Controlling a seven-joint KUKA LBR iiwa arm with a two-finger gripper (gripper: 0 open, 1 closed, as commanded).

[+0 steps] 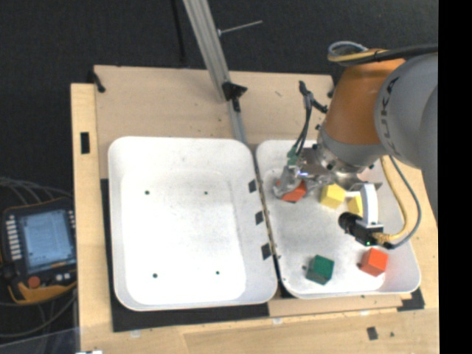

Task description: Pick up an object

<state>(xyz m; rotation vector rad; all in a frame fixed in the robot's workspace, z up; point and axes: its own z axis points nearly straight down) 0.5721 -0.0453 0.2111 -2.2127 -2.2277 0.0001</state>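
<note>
My gripper (290,185) hangs over the upper left part of the right bin (295,286), under the arm's orange band. An orange-red block (294,194) lies right at its fingertips, partly covered by them. A yellow block (332,195) rests just to the right of it. A second yellow piece (355,205) peeks out beside the white and black wrist attachment. Lower down in the same bin lie a green block (320,269) and an orange-red cube (374,262).
The left bin (133,161) sits beside the right one, with black clips along the shared edge. A slanted metal pole (210,43) rises behind the bins. A handheld pendant (40,242) lies off the bench at far left. Cables loop near the arm's wrist.
</note>
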